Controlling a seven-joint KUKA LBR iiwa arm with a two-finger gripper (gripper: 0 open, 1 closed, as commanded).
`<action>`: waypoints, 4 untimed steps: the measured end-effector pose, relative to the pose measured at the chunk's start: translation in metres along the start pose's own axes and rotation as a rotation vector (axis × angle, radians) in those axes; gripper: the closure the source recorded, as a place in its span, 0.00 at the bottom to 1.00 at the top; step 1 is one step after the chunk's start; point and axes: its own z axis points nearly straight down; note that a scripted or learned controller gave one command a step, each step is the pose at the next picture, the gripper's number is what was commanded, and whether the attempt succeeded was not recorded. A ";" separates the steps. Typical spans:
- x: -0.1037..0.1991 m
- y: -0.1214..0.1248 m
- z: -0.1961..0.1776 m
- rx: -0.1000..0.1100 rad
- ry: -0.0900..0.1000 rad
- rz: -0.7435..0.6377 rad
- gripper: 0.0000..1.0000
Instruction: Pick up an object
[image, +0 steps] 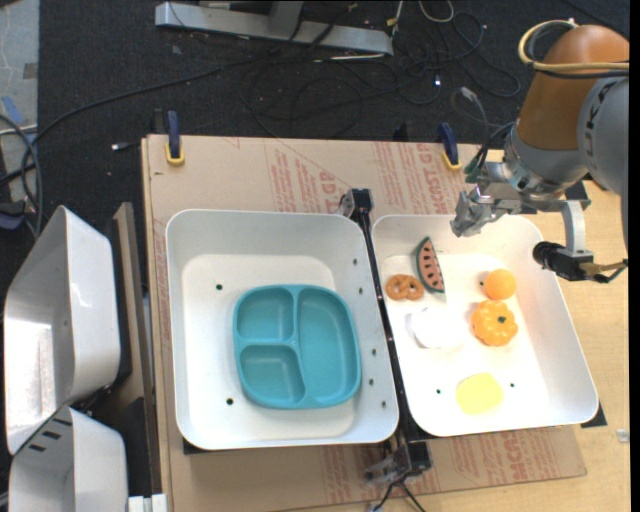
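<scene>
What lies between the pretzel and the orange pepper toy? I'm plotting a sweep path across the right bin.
In the camera view, a white round piece lies between the pretzel and the orange pepper toy.

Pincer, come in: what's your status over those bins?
Pincer above right bin's far edge, nothing seen in it. Pretzel, watermelon slice, orange untouched. Nothing blocking.

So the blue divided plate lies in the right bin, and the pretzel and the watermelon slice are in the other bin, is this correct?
Not quite. The camera view shows the blue three-compartment plastic plate in the left white bin. The brown pretzel and the red watermelon slice lie in the other, right white bin.
</scene>
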 end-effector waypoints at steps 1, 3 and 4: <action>0.000 0.002 -0.054 0.001 0.000 -0.001 1.00; 0.100 -0.008 -0.047 0.008 0.002 -0.003 1.00; 0.146 -0.013 -0.033 0.009 0.003 -0.004 1.00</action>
